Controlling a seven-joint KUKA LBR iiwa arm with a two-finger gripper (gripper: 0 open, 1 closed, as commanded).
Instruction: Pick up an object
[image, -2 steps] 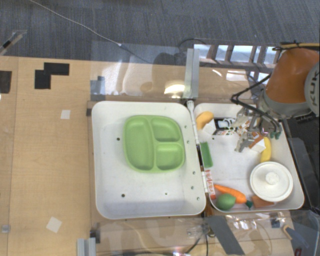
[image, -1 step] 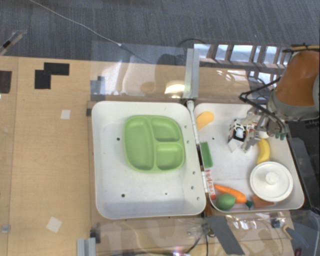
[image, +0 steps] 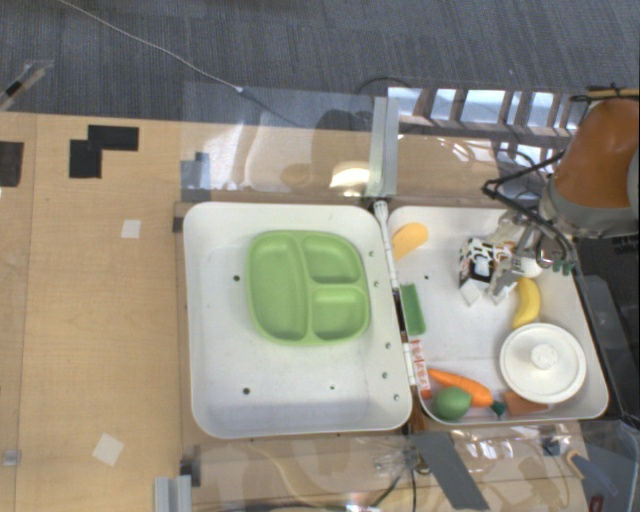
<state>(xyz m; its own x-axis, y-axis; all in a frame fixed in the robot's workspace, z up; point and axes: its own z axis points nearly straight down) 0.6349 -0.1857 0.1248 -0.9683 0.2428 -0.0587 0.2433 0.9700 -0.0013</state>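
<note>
The gripper (image: 503, 268) hovers low in the right white bin (image: 590, 400), just beside the yellow plastic banana (image: 526, 301). I cannot tell its grip state. Approach step, seemingly; next: centre over the banana, descend, close.

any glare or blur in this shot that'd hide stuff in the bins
Camera view: bright glare on the clear panel behind the bins; soft shadow along the left bin front edge; the hand and the arm look slightly blurred; the green tray is evenly lit.
</note>
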